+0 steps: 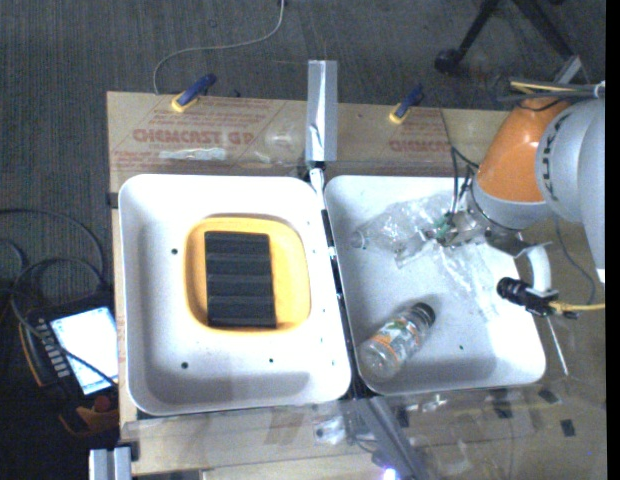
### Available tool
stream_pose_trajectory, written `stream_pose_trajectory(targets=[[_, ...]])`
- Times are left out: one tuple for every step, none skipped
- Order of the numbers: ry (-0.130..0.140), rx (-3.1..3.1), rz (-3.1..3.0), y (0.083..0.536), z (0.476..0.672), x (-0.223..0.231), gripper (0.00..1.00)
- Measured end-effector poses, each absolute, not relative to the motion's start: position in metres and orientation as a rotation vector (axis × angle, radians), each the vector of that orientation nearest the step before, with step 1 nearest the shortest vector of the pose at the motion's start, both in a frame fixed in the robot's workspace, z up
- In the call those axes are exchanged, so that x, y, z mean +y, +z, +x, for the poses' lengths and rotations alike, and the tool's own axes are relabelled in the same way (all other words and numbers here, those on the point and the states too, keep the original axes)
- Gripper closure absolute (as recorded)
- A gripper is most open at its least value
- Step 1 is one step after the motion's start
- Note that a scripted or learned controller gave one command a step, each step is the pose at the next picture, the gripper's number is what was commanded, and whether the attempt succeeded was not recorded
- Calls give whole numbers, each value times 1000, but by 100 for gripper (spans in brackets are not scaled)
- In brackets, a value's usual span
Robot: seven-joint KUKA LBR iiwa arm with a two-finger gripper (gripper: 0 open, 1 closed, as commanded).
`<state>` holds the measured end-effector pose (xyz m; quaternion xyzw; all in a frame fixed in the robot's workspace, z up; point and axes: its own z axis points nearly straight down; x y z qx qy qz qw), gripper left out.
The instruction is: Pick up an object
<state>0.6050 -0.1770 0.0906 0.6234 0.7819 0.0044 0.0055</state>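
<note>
Bottle (396, 340) looks like the easiest pick from my seat: clear plastic, orange-and-green label, lying flat in the right bin (510, 363) near its front edge, towards the front left corner. Its long axis runs on a diagonal, dark cap towards the bin's middle and back right, base towards the front left corner.

Arm (550, 163) reaches in over the right bin's back right area, orange band up. Gripper (452, 226) sits low among crumpled clear plastic wrap (415, 230) near the back edge. I cannot tell how the pincer stands; wrap and wrist hide it, and nothing is visibly gripped.

To do this well, I'd judge: lift clear of the wrap first, since thin film tends to slip or snag. Come over the bottle's middle on the label, turn the wrist so the closing direction crosses the diagonal axis, not along it. A round body may roll towards the bin wall, so go low and centred.

Left bin (150, 368) holds a yellow tray with a black ridged insert (239, 279), roughly central, long axis front to back. Flat and wide, a poorer choice.
</note>
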Motion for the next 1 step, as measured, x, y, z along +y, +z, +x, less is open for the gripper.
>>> stream_pose_trajectory(targets=[[-4,2260,2181,186,606,-203,0]])
